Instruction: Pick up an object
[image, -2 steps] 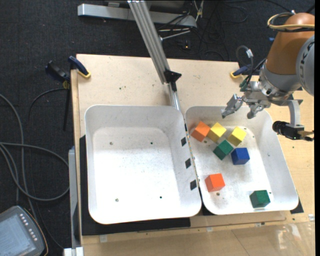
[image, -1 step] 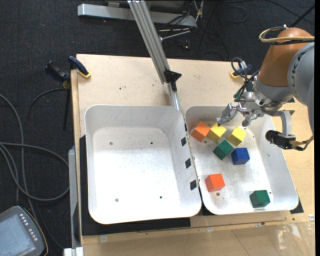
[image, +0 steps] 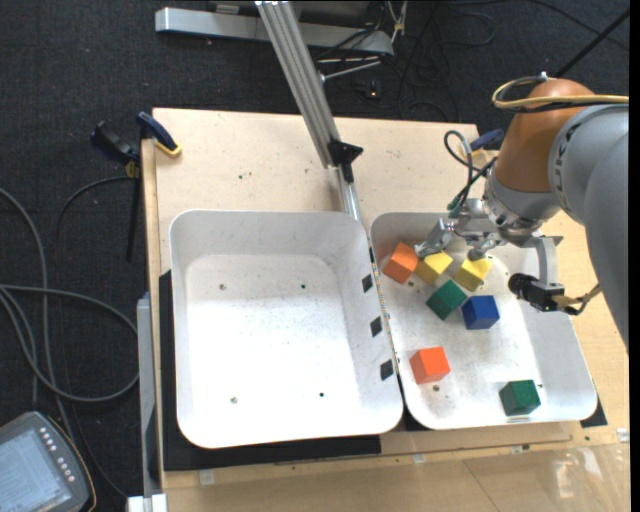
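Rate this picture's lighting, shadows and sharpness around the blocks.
Camera view: even, soft overhead light; right bin white without blown glare; each block, like the blue block, casts a short faint shadow; edges crisp; gripper region cluttered and darker, harder to read.

Two bins side by side on the bench (image: 250, 160): left bin (image: 200, 240), right bin (image: 560, 350). The gripper (image: 458, 240) hangs over the right bin's far end. Four cubes cluster just beneath and in front of its fingers, touching or nearly so: cube A (image: 402, 264) leftmost, cube B (image: 436, 266), cube C (image: 474, 271), cube D (image: 447, 299). Cube E (image: 481, 311) adjoins D's right. Cube F (image: 431, 364) and cube G (image: 520, 397) lie apart, nearer the viewer.
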